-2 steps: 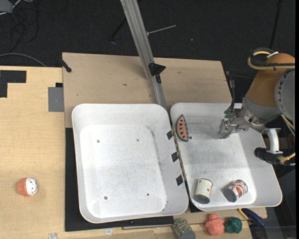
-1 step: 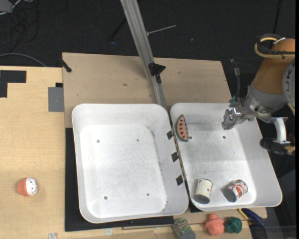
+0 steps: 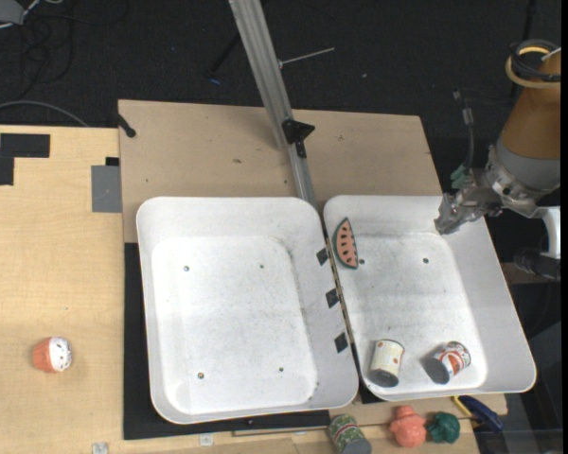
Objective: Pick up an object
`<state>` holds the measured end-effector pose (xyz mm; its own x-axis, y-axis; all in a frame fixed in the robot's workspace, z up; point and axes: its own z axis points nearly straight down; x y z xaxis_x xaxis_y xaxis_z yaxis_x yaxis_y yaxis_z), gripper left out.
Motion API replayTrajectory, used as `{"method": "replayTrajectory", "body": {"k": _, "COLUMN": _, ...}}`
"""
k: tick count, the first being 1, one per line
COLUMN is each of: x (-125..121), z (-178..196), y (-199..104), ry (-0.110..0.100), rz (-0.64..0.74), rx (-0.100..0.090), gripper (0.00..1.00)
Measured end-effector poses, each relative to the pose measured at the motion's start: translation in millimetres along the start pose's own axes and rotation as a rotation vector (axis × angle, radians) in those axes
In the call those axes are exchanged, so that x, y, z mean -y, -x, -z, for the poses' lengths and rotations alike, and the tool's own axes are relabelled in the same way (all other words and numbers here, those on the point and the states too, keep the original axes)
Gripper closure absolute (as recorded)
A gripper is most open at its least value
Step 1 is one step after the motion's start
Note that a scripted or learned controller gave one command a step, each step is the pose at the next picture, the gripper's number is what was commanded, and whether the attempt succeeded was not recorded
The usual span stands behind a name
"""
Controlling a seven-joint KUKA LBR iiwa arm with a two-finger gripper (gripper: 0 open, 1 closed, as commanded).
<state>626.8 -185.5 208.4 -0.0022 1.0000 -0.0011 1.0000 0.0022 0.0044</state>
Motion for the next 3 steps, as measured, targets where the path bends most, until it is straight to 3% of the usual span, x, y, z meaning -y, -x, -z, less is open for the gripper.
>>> {"method": "replayTrajectory", "body": {"k": 1, "x": 0, "z": 14, "y": 1, "ry": -0.004, "rz": 0.0, "rx": -0.001, "gripper": 1.0}}
{"method": "replayTrajectory", "body": {"k": 3, "x": 25, "z": 14, "y": -90, "ry": -0.008, "rz": 0.001, "rx": -0.004, "gripper": 1.0}}
